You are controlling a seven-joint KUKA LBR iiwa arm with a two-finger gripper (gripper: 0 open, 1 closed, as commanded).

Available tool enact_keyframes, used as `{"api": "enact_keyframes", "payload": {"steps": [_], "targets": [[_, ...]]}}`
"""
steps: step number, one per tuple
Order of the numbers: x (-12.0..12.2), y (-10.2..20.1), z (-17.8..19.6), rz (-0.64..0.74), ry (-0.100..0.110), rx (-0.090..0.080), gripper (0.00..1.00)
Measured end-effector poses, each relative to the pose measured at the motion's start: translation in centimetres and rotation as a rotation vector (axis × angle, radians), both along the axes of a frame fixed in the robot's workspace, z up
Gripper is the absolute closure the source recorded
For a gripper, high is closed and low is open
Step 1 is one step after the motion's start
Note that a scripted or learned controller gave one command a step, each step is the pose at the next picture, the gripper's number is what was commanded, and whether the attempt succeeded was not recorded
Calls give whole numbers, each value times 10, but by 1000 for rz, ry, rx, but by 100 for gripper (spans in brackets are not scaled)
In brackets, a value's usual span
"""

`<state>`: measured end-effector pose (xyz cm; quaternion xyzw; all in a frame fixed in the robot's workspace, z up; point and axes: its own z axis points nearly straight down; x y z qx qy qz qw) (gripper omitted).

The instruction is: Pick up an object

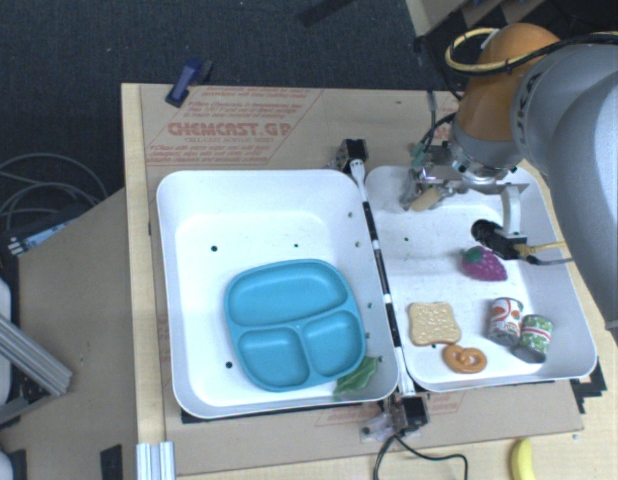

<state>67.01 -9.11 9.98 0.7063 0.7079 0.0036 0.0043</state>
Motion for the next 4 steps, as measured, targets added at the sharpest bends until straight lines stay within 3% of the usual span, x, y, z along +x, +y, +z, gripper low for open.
{"api": "enact_keyframes", "payload": {"steps": [1,2,4], "targets": [[-52,8,86,-2,11,1,100],[-93,42,118,-1,13,2,100],[-144,110,131,-1,15,3,100]]}}
